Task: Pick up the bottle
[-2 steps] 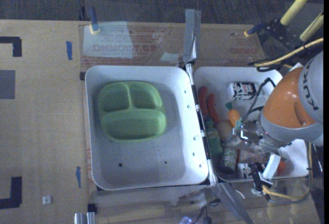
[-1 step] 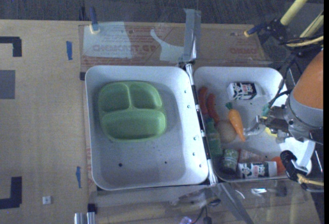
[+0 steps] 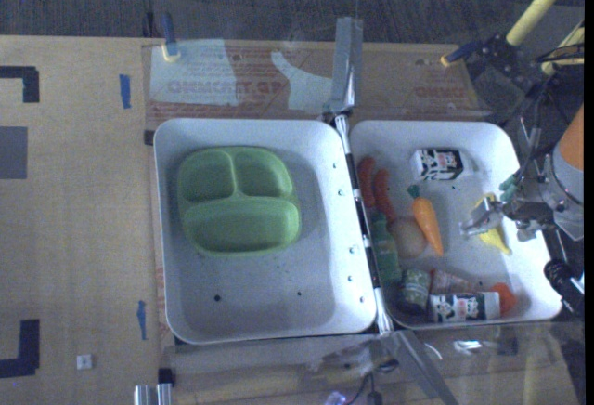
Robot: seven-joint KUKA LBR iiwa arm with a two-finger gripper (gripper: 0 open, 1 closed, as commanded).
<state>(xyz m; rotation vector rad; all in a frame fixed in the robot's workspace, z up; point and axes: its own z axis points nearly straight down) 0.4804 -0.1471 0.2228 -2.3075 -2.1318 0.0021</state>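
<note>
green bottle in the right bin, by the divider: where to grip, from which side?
The green bottle lies flat along the left wall of the right bin, with the potato close on its right. Probably come straight down and grip across its mid-body, fingers closing across the long axis. The wall and potato leave little finger room, so a try may slip. The gripper hangs further right.

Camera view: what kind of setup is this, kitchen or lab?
Likely a robot lab pick-and-place bench, not a kitchen: two shallow white bins on a taped plywood bench, toy food such as a small orange plastic carrot, and a grey robot gripper reaching in.
</note>
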